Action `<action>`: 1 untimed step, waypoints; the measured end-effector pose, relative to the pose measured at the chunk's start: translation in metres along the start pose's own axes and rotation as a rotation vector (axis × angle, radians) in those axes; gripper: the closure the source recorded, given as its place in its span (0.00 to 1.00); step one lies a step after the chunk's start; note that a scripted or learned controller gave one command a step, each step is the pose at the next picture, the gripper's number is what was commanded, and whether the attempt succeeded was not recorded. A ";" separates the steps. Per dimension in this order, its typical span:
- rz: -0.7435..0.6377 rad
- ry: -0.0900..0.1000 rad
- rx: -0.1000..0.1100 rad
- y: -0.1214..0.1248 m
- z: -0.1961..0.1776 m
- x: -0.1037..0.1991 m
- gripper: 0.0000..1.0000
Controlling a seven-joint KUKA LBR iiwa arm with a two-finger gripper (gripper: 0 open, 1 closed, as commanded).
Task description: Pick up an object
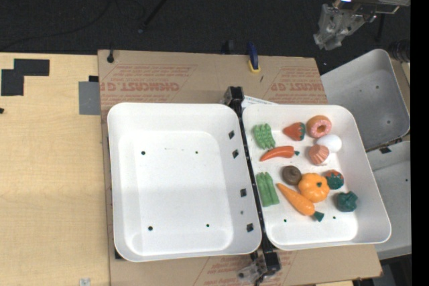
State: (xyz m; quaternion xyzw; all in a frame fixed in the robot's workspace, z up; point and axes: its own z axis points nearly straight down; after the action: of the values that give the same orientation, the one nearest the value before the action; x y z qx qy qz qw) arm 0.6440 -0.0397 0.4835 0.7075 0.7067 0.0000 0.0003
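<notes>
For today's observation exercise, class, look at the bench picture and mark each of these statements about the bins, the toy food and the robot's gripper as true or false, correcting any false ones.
1. All the toy food lies in the right bin. True.
2. The gripper is down inside the left bin. False: it hangs high above the bench, beyond the far right corner of the bins.
3. The orange pumpkin sits beside the carrot. True.
4. The pink doughnut lies at the near edge of its bin. False: it is near the far edge, next to the strawberry.
5. The gripper holds the white egg. False: the egg lies in the right bin.
</notes>
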 end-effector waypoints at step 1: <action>0.001 -0.001 0.005 0.000 0.020 -0.035 1.00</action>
State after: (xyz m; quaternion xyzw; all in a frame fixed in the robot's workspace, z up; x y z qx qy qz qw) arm 0.6437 -0.0748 0.4633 0.7077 0.7065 -0.0021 -0.0013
